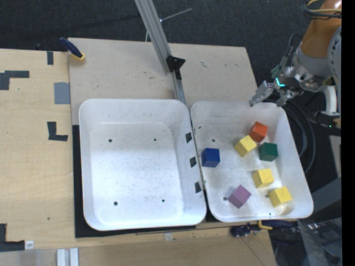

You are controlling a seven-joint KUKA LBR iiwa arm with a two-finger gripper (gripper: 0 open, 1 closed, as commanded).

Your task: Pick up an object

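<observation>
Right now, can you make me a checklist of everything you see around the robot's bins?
Surface: wooden bench with two white bins; left bin, right bin.
Job's things: in the right bin, blue cube, orange cube, green cube, purple cube, three yellow cubes.
Clutter: clamp near the bench's far edge; grey tape marks.
Grippers: gripper above the right bin's far right corner, holding nothing.
Cables: black cables right of the bins.
Surroundings: metal pole, dark floor.
</observation>
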